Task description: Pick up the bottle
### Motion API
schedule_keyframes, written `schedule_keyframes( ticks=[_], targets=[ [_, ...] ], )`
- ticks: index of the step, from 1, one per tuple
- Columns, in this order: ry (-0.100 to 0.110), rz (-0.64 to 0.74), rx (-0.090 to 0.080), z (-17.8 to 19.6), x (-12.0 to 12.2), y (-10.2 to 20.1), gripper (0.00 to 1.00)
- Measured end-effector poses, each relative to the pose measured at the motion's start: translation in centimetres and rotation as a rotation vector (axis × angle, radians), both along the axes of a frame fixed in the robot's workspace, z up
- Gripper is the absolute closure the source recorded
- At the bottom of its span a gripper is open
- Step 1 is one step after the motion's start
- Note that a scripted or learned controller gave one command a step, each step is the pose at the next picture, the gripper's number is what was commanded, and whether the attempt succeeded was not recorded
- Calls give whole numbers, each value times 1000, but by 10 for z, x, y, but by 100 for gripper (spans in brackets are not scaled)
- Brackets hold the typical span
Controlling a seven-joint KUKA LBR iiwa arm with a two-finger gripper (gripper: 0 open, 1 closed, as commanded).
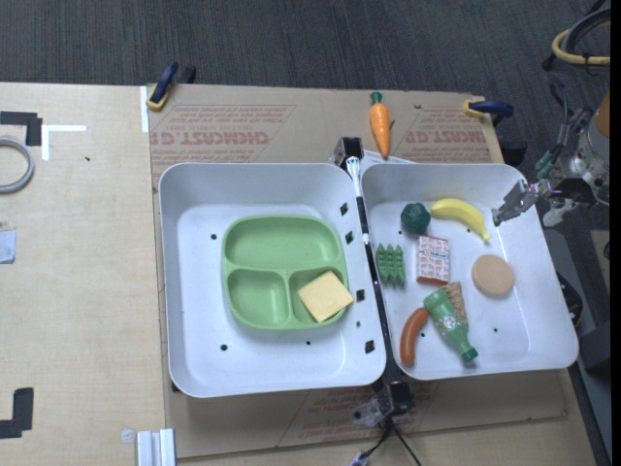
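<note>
1. Two white bins sit side by side; the left bin (184,289) lies farthest from the gripper (511,207) and holds a green divided tray (254,246), with a yellow block (325,296) resting in the tray compartment nearest the gripper.
2. An orange carrot (379,124) lies on the cardboard beyond the bins, left of the gripper and further up the view.
3. Inside the right bin (543,348), a small green ridged piece (390,263) sits near the wall farthest from the gripper, well left of it.
4. A red sausage (412,336) lies lower still, touching or just beside the base of the bottle.
5. A dark green round item (415,217) sits left of the gripper at about its height, beside a yellow banana (460,215) that is the thing nearest the gripper.
6. A red-and-white packet (433,259) lies below the banana.
7. The green bottle (450,322) lies on its side on the bin floor, below and left of the gripper and well apart from it, cap toward the bin's near corner.
8. A tan round disc (493,276) rests just below the gripper, to its left.
9. The gripper hangs over the right bin's right rim, its fingers spread a little, with nothing between them.
</note>
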State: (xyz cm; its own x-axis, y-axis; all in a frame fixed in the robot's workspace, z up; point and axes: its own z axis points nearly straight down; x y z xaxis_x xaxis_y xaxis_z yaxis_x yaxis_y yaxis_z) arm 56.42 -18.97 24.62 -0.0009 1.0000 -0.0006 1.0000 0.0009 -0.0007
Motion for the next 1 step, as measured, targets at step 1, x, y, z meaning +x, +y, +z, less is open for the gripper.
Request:
schedule_keyframes(
  ticks=[1],
  targets=[
    [-1,2,-2,10,0,0,100]
  ],
)
